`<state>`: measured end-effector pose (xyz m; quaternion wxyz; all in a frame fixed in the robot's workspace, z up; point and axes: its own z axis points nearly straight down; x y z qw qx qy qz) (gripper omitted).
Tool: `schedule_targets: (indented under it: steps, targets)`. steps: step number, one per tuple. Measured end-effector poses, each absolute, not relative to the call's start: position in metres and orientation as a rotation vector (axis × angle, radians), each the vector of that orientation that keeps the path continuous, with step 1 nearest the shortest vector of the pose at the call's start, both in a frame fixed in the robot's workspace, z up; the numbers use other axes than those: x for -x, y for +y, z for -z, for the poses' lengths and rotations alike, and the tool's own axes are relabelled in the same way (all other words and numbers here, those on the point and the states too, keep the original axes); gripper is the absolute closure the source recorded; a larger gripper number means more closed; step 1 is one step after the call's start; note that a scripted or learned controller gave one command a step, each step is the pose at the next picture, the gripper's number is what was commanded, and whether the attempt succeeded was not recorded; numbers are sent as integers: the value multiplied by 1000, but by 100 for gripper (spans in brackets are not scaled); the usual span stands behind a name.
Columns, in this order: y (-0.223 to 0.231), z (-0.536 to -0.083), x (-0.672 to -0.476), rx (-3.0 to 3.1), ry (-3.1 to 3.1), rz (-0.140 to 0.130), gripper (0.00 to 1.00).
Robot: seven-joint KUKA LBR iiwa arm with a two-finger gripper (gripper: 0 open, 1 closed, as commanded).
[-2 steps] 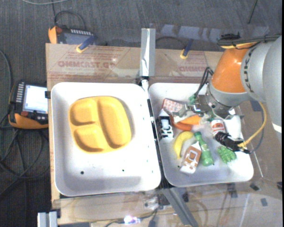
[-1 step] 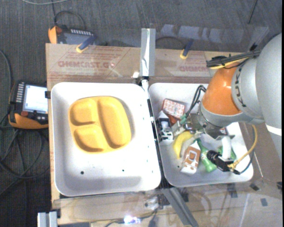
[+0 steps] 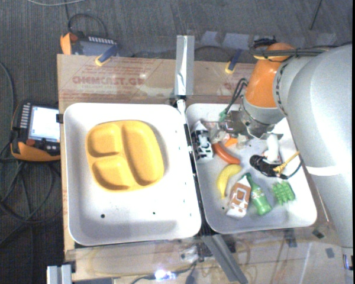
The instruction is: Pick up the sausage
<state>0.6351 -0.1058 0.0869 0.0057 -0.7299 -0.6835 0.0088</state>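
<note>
arm low over right bin | gripper just above sausage, grip unreadable from here | sausage at bin's left, banana just beside | I'd straddle its middle, clear of banana

The grey arm comes in from the right, its thick body filling that side. The orange band sits above the wrist, which bends down and leftward. The hand hangs low at the wrist's left end, dark and small.
</note>
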Motion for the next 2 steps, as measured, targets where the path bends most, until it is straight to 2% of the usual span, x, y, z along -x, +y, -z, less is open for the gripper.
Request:
schedule_targets:
  steps: [1, 2]
  targets:
    - [-108, -96, -635, 2294, -2140, -30, 100]
    - [-21, -191, -575, 2129, -2308, -4, 100]
